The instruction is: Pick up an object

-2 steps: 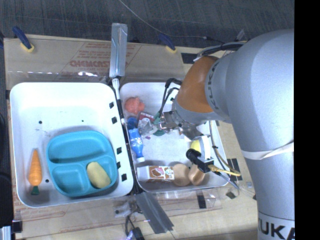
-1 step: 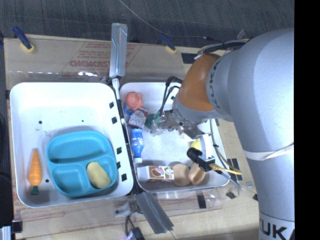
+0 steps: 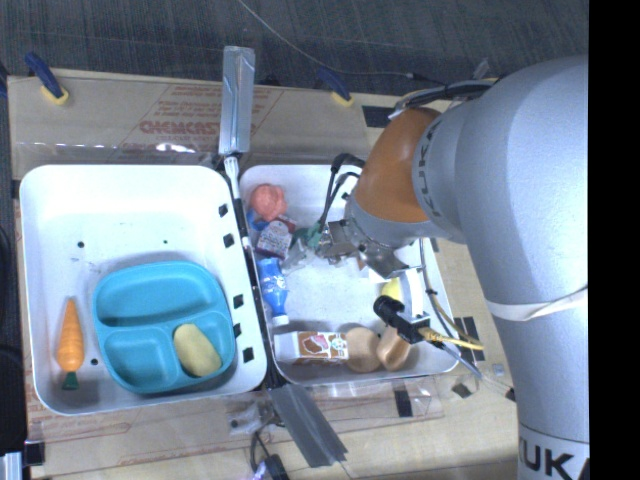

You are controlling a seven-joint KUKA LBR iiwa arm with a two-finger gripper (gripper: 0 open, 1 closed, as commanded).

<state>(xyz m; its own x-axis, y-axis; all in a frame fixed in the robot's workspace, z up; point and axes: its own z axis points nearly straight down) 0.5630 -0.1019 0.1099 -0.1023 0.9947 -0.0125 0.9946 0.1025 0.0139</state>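
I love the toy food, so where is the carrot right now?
The carrot lies in the left bin, along its left wall, just left of the blue divided tray that holds a yellow potato-like piece.

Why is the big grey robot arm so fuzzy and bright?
In the camera view, the large grey robot arm sits nearest the lens, so it looks soft and glary; the blue plastic divided tray and orange toy carrot look sharper.
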